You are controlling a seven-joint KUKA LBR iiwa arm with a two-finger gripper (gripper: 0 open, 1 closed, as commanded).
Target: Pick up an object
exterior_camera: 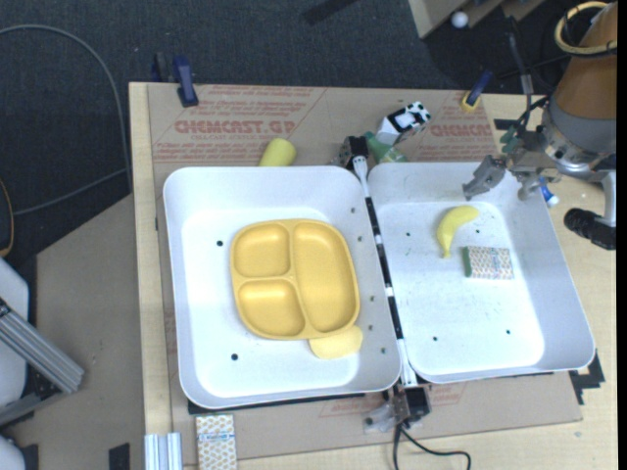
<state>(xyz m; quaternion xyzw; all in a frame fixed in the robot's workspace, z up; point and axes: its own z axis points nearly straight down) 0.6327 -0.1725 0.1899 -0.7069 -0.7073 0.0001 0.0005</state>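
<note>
Camera view: my gripper hovers upper right, fingers apart, holding nothing; I'd lower it squarely over the curved yellow plastic banana before closing.

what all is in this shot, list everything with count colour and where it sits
bins: 2, white, side by side on the bench
divided plate: 1, yellow, middle of the left-hand bin
flat piece: 1, pale yellow, partly under the plate's near edge
banana: 1, yellow, far part of the right-hand bin
speckled block: 1, green and tan, just right of the banana
cylinder: 1, yellow, on the bench behind the left-hand bin
clamps: 2, blue, far bench edge
gripper: 1, grey, over the right-hand bin's far edge, holding nothing visible
</note>
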